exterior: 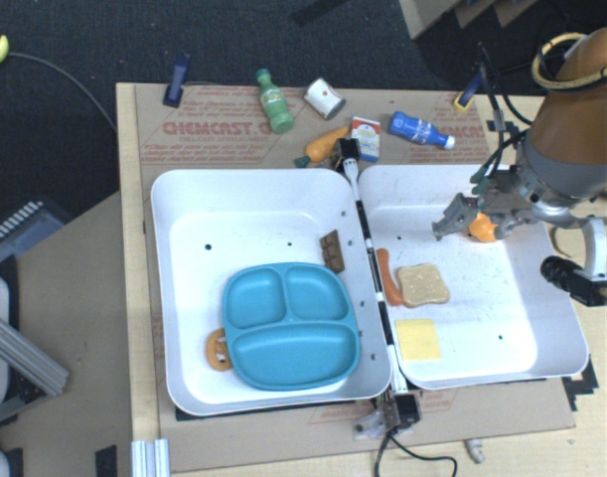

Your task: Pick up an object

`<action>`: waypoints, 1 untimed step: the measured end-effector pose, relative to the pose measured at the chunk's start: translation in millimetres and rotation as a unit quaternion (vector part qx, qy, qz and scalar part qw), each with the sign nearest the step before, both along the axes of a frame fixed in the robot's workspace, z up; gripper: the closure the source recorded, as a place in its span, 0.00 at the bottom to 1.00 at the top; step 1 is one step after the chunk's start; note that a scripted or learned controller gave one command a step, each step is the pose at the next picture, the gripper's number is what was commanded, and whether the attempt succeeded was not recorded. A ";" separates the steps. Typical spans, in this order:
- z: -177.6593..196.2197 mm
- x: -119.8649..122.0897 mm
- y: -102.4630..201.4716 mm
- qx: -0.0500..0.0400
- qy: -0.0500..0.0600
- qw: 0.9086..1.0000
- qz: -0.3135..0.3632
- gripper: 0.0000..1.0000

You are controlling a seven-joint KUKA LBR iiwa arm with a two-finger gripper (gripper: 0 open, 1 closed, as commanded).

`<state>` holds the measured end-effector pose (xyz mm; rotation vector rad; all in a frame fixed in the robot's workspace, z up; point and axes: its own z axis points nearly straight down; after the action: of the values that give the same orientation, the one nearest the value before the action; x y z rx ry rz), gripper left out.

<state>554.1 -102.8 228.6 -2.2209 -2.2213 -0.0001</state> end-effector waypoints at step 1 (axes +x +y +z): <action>-40.6 6.6 -56.6 0.000 0.001 1.000 -0.001 0.00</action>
<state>560.7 -159.4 188.0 -2.2220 -2.2189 0.0028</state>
